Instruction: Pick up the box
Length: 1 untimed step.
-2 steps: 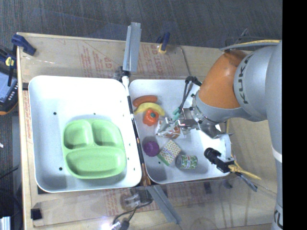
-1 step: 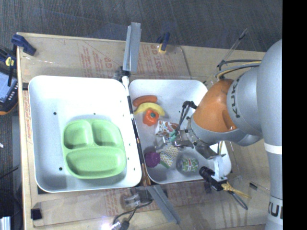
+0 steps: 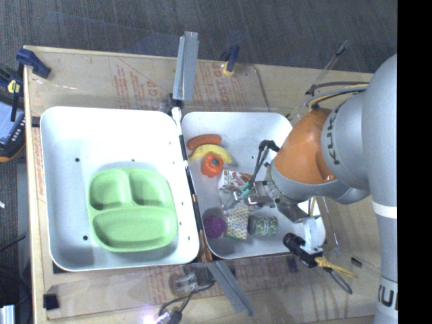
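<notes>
Right now your box (image 3: 237,223), a small carton with a patterned face, lies flat near the front edge of the right bin (image 3: 270,121), about midway along that edge. A purple ball (image 3: 215,226) sits just beside it toward the bin's left wall, and a dark green can (image 3: 263,225) lies on its side just beside it on the other flank. Behind the box you have a crinkled printed packet (image 3: 235,180), and the gripper (image 3: 251,193) hangs over that packet's right end, apart from the box; you cannot tell from this angle whether its fingers are apart or together. Further back, toward the bin's rear left corner, an orange-red pepper-like piece (image 3: 212,165) rests against a banana (image 3: 214,153), with a sausage (image 3: 204,141) behind them. Your left bin (image 3: 61,140) carries a green divided plate (image 3: 133,210) near its front edge.
</notes>
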Each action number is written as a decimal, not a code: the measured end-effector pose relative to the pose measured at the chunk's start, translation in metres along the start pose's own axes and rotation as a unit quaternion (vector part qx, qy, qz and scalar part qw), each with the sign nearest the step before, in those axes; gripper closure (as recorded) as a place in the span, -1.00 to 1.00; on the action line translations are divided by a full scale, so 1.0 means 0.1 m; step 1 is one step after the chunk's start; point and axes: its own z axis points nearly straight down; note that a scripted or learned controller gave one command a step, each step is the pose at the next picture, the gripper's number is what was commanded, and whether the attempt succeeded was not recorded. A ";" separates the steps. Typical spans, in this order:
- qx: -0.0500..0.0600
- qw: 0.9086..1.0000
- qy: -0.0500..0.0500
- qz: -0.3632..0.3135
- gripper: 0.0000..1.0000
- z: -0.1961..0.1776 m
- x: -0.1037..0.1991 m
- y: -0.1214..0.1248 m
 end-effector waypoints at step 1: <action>-0.001 1.000 0.001 -0.027 1.00 -0.91 0.76 0.37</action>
